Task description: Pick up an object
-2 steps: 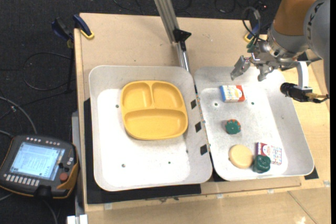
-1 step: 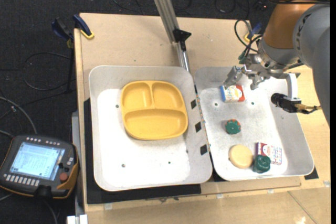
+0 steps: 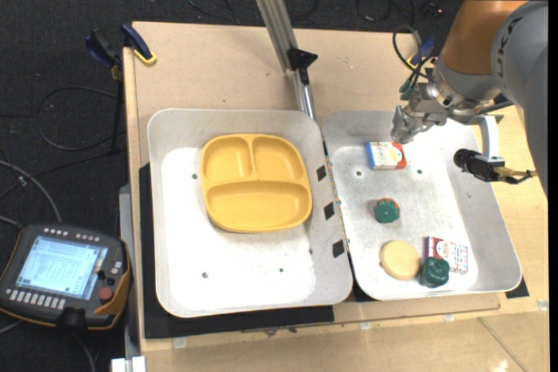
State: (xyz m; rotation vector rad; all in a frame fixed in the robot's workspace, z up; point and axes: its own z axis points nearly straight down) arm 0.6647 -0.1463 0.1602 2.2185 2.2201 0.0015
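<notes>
The small carton (image 3: 386, 155) is seen at twelve o'clock in the right bin (image 3: 488, 226), just below the gripper (image 3: 406, 131), whose grip cannot be told. It is judged light, stiff; its long sides should be pinched.

Plastic and wood
The yellow plate (image 3: 255, 182) looks like smooth shiny plastic; the bench (image 3: 209, 65) behind it is dull wood.

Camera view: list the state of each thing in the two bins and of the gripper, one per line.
gripper: low over the right bin, just above the small box; fingers unclear.
small box: lying flat, not lifted.
yellow divided plate: upright in the left bin.
green piece: loose.
tan round piece: flat.
carton: flat.
green lump: against the carton.
</notes>
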